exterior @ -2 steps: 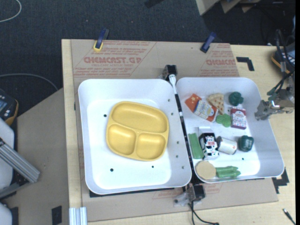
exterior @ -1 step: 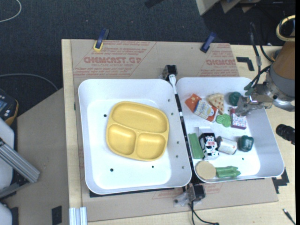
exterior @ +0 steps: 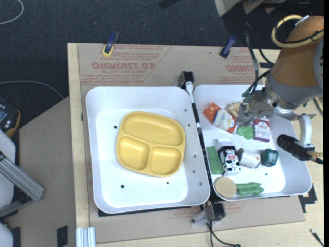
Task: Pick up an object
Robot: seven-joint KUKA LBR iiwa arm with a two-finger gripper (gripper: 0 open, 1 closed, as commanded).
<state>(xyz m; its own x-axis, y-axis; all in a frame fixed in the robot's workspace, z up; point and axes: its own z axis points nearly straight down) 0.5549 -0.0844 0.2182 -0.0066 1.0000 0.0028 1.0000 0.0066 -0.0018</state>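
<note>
Left bin (exterior: 97, 138): yellow divided plate (exterior: 150, 143), centred. Right bin (exterior: 298, 181): orange packet (exterior: 220, 117) at 11 o'clock, red-and-white packet (exterior: 262, 129) at 1, green block (exterior: 213, 159) at 9, green toy (exterior: 249, 189) at 6. Claw (exterior: 248, 113) low over clutter near 12; grip state cannot be told.

Two white bins (exterior: 97, 138) side by side on the surface; one yellow divided plate (exterior: 150, 143) in the left; in the right, some nine small items, among them two green pieces, one red-and-white packet (exterior: 222, 118).
</note>
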